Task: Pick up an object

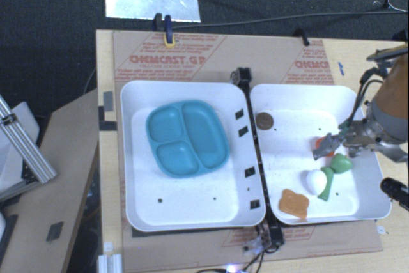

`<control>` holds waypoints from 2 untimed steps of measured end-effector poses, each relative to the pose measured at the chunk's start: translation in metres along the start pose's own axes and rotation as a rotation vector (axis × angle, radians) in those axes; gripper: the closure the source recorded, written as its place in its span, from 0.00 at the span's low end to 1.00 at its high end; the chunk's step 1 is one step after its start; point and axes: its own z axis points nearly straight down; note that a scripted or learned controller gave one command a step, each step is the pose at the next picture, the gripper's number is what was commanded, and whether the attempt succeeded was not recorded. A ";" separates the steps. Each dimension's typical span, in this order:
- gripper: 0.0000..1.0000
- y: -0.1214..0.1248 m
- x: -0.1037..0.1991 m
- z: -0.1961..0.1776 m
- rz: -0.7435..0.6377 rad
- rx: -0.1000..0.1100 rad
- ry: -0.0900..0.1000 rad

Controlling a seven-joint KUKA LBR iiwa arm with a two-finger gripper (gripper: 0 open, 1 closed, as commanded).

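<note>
Nearest the camera, at about five o'clock in the right bin (300, 118), an orange toy piece (293, 203) lies flat by the front wall. Just beyond it, toward four o'clock, a white egg-shaped object (314, 181) rests touching a green utensil-like toy (335, 171). The toy's long axis runs from a thin stem at the near end, beside the egg, up to a broader head at about three o'clock, so it points away and slightly to the right.

The end effector (329, 145) hovers just above that head, with something reddish at its tip; whether it is spread or closed I cannot tell, and nothing is clearly held. This looks like the approach step, with the grasp not yet made. The next move seems to call for a short descent, the grip set across the green toy's narrow width and clear of the egg.

Farther off, at eleven o'clock in the same bin, sits a brown disc (264, 120). The left bin (137, 137) carries a blue divided plate (188, 138). Both rest on the tabletop (102, 67).
</note>
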 end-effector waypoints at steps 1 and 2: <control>0.00 0.002 0.000 -0.004 -0.003 -0.010 -0.002; 0.00 0.011 0.007 0.048 -0.002 -0.006 -0.001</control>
